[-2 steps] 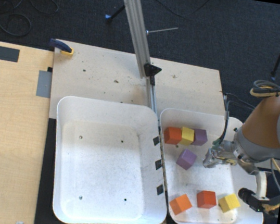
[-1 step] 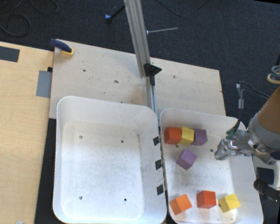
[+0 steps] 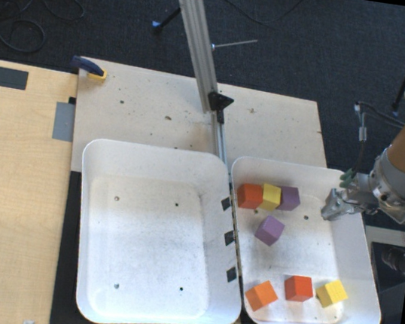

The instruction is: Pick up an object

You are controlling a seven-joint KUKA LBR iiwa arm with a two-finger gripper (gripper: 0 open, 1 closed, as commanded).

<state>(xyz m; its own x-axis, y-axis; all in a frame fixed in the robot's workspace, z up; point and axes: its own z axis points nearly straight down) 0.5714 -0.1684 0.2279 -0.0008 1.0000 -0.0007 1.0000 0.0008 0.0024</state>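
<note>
The arm (image 3: 404, 163) comes in from the right with its orange band up high and the grey wrist angled down and to the left, so the gripper (image 3: 335, 205) sits over the right edge of the right bin (image 3: 364, 297). Can't tell from this angle whether it's open or closed, and nothing shows between its tips.

All the blocks are in the right bin, 7 of them, all little cubes, so no real long axis on any. Near the bin's top edge there's a row of 3 touching each other: a red-orange block (image 3: 250, 195), a yellow block (image 3: 271, 196) and a purple block (image 3: 289, 198), lined up left to right. Just below them a second purple block (image 3: 269, 230) sits on its own, turned so a corner points down.

Along the bottom edge there's an orange block (image 3: 263, 294) rotated diamond-wise, a red block (image 3: 298, 289) and another yellow block (image 3: 332, 293), spaced a bit apart.

The gripper is closest to the purple end of the top row, but apart from it.

The left bin (image 3: 96, 255) is plain white with a few dark specks.
</note>
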